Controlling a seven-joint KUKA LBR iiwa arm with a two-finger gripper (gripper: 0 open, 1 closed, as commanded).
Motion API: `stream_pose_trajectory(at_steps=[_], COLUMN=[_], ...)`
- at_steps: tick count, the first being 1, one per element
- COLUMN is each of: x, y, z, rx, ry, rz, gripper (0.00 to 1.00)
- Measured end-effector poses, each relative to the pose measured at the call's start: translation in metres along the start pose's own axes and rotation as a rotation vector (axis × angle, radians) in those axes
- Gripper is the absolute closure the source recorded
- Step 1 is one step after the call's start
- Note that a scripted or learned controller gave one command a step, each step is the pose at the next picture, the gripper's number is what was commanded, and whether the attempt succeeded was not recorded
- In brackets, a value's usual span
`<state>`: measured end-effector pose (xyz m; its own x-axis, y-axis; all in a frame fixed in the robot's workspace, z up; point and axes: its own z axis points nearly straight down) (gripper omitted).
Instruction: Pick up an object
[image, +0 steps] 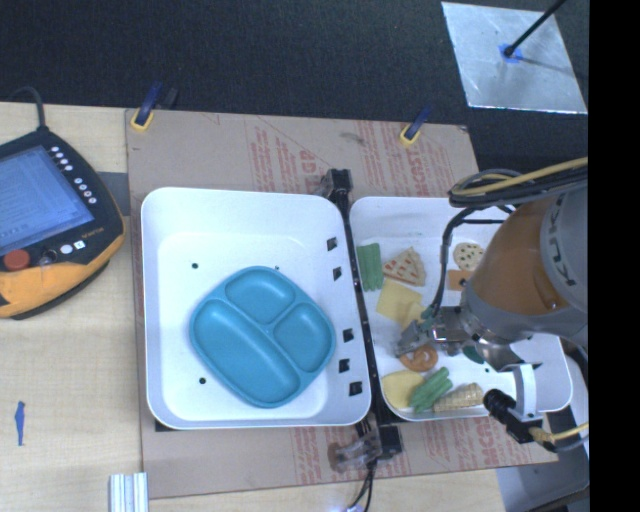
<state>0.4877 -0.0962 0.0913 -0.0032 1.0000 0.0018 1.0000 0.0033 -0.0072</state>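
Note:
The right bin (395, 212) holds several toy foods: a green strip (369, 266), a pizza slice (405, 267), a yellow cheese square (399, 300), a cracker (466, 254), an orange ring (417, 357), a green bean pod (432, 389), a yellow piece (399, 385) and a cone (462, 397). My gripper (422, 335) reaches down from the right, low over the orange ring and the cheese square's lower edge. The arm's orange band (515, 265) covers the bin's right part.
The left bin (170, 230) contains a blue divided plate (262, 335). A teach pendant (45, 225) lies on the bench at far left. Black clips run along the divider (350, 300) between the bins. Cables trail from the wrist (525, 405) at lower right.

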Motion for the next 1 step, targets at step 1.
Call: stream_pose_trajectory(at_steps=[1], x=[0.0037], y=[-0.0096], z=[0.0000], rx=[-0.001], ry=[0.000], rz=[-0.001], gripper=[0.00])
